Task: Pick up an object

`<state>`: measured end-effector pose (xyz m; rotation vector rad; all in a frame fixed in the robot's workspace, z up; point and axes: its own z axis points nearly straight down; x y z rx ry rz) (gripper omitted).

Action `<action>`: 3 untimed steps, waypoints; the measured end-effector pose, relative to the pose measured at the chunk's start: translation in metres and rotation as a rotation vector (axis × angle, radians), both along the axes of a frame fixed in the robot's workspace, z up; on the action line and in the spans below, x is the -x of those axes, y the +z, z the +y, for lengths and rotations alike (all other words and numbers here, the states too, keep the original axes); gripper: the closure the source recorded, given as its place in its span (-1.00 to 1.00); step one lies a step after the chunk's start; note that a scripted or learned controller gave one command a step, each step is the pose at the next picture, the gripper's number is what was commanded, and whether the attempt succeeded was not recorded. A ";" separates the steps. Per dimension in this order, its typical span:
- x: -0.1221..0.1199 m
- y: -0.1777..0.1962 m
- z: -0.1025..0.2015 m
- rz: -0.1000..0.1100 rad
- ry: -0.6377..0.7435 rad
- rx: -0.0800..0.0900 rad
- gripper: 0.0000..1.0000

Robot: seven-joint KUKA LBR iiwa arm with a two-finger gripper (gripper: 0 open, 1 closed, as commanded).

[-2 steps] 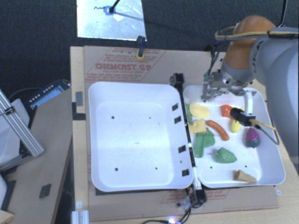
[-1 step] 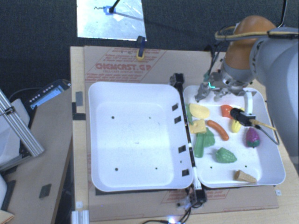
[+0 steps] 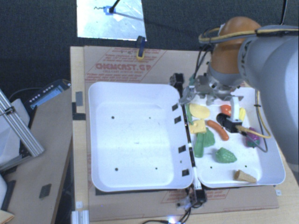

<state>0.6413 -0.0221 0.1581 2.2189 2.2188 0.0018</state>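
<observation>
White plastic makes up the two shallow bins on the bench: the left bin (image 3: 135,139) lies bare, and the right bin (image 3: 268,169) holds all the toy food. In the camera view, the grey arm (image 3: 271,55) with its orange band reaches in over the upper part of the right bin, and the hand (image 3: 215,93) sits low near the top of the pile. Whether it is apart or together I cannot tell, as the wrist hides it from above.

Every candidate lies loose in the right bin: a yellow piece (image 3: 200,111) just below the hand, an orange sausage-shaped piece (image 3: 218,129), a green leafy piece (image 3: 225,155), a long green piece (image 3: 200,143) by the divider, and a tan wedge (image 3: 245,175) near the front edge. Nothing is visibly lifted.

My judgement is that the pick is at its approach stage, with closing on one piece and raising it clear left to do.
</observation>
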 end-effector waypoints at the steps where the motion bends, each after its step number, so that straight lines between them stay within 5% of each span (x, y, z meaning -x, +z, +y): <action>1: -0.001 0.011 0.015 -0.004 0.015 -0.020 1.00; 2: 0.043 0.160 0.154 -0.012 0.019 -0.010 1.00; 3: 0.070 0.085 0.265 0.008 0.015 -0.005 1.00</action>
